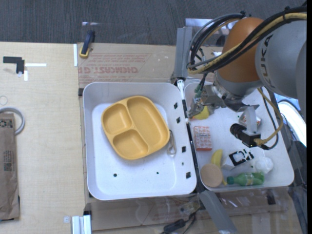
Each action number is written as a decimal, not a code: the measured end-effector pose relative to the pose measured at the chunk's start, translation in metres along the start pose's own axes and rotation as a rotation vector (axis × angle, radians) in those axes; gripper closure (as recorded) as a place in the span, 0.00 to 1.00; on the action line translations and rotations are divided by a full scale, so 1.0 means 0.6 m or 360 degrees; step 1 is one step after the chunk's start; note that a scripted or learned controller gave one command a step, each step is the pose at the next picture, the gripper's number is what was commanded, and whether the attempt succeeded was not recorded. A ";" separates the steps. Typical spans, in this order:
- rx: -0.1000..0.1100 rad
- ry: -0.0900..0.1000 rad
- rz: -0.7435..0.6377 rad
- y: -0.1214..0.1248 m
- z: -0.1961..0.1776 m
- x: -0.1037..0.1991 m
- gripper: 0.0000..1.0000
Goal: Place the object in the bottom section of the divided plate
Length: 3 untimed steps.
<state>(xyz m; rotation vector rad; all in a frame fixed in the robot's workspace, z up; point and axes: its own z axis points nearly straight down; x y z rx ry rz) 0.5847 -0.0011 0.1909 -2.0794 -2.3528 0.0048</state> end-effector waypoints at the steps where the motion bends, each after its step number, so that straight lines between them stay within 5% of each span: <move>1: -0.0005 -0.0002 -0.0293 -0.013 -0.032 -0.026 1.00; 2: -0.0001 0.0000 -0.0660 -0.038 -0.026 0.080 1.00; 3: 0.0000 0.0000 -0.0574 -0.027 0.000 0.062 1.00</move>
